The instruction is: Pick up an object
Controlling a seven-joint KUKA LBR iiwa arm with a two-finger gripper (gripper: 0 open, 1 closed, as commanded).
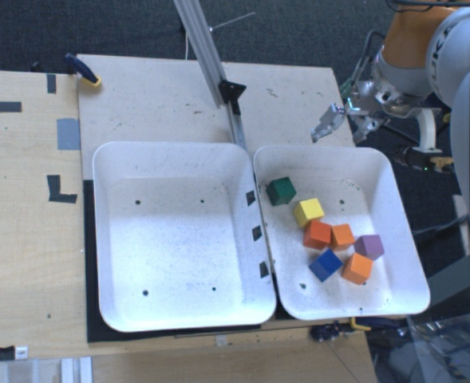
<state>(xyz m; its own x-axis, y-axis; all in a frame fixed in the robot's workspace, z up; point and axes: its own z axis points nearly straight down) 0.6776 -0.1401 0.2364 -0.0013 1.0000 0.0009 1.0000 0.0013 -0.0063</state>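
1. The grey arm (438,38) with its orange band is reaching in from the right, above and beyond the far right corner of the right bin (394,190).
2. The gripper (340,124) is hanging over the pale surface (155,94) just outside that bin's far rim, near its right corner.
3. Two metal fingers are showing at the gripper's end, one pointing left and down; how far apart they are standing I cannot tell, and nothing is sitting between them.
4. The right bin is holding seven small blocks, all lying on its floor and well apart from the gripper.
5. A green block (281,191) is sitting nearest the far left of the bin, close to the divide between the bins.
6. A yellow block (309,211) is lying just beside it, toward the near right.
7. A red-orange block (317,234) and an orange block (342,235) are sitting side by side and touching, just below the yellow one.
8. A purple block (369,246) is lying to the right of the orange block.
9. A blue block (325,264) and a second orange block (357,268) are sitting nearest the front of the group.
10. The left bin (107,214) is lying alongside, its rim meeting the right bin's rim.
11. A slanted metal rail (199,34) is crossing the surface behind the bins.
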